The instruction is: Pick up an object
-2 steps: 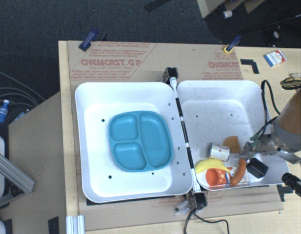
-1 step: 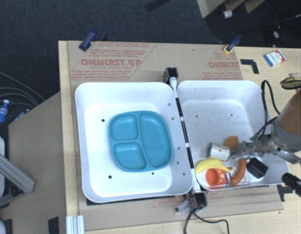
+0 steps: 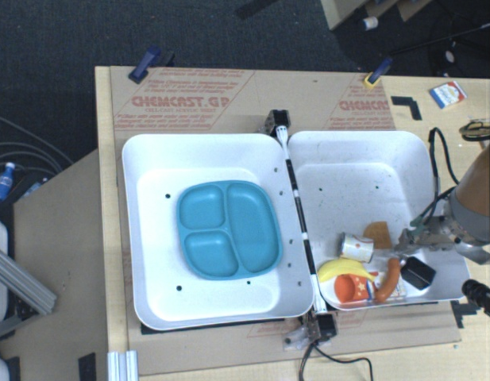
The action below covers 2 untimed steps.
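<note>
- Bench [image 3: 109,213]: carries two shallow white bins side by side.
- Left bin [image 3: 141,173]: holds a blue tray [image 3: 229,228] with three compartments, lying flat near the bin's centre.
- Right bin [image 3: 348,157]: objects are grouped in its near corner.
- Cup [image 3: 358,248]: white, lying on its side.
- Brown piece [image 3: 378,232]: just beside the cup, on its far side.
- Banana [image 3: 344,270]: yellow, below the cup.
- Tomato [image 3: 346,289]: red-orange, touching the banana.
- Sausage [image 3: 388,281]: red-brown, just beside the tomato.
- Black block [image 3: 418,273]: just right of the sausage.
- Arm [image 3: 473,197]: enters from the right edge.
- Gripper [image 3: 415,240]: low over the right bin, between the brown piece and the black block.
- Jaw state: cannot tell.
</note>
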### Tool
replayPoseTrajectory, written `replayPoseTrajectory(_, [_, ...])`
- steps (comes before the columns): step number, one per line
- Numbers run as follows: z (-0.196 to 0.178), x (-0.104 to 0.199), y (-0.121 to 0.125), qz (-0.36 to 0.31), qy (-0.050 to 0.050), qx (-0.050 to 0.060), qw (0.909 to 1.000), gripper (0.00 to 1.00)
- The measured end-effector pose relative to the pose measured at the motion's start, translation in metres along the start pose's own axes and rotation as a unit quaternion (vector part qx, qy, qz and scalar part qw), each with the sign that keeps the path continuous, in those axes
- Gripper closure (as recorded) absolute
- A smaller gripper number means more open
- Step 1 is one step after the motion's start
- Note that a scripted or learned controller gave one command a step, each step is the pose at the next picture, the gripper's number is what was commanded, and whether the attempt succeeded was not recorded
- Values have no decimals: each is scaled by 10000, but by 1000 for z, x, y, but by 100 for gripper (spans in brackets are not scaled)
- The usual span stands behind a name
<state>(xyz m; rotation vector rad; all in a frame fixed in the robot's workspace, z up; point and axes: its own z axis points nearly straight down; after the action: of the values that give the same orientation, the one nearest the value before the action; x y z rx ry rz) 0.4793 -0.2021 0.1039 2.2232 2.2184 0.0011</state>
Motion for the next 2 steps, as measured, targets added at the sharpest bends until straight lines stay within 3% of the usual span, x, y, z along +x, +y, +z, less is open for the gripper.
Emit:
replayPoseTrajectory(1, [0, 0, 0, 0, 1, 1, 10000, 0])
replayPoseTrajectory(2, [14, 30, 102, -18, -10, -68, 10000, 0])
